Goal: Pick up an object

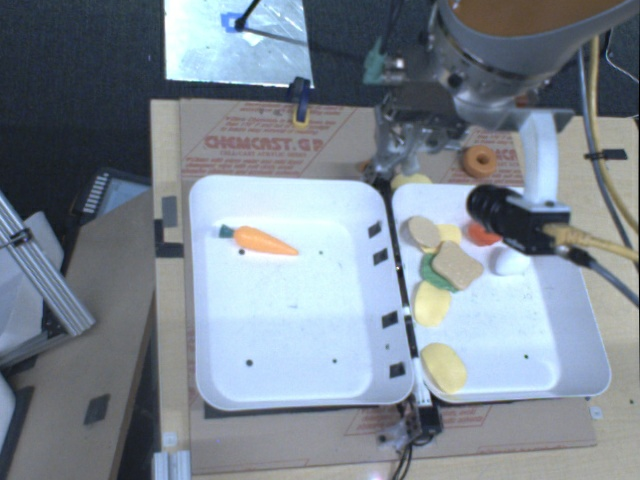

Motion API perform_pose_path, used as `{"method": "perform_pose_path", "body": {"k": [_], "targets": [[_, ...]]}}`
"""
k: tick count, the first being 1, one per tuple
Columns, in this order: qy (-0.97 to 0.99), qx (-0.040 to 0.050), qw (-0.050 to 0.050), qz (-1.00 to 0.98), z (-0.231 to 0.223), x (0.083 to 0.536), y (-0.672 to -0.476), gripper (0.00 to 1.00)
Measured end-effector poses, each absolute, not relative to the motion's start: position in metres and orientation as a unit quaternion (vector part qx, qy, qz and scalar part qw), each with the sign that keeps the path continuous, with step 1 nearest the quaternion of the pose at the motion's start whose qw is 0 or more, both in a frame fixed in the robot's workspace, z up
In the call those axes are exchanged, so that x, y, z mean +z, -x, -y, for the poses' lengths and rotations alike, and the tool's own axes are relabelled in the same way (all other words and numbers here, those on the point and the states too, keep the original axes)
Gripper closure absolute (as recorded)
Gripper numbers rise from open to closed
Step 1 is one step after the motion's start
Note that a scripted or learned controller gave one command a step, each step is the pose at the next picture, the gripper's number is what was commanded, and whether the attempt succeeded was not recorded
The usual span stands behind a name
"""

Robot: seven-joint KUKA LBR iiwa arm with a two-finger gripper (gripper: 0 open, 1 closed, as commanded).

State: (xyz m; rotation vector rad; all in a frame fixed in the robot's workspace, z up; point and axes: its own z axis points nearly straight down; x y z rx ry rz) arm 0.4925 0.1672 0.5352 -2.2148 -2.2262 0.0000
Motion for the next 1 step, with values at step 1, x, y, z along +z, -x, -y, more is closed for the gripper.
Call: {"method": "perform_pose_path", "body": {"k": [1], "targets": [[0.708,-0.0008,-0.002,0.706,-0.1298,0.5340,-0.5785,1.00]]}}
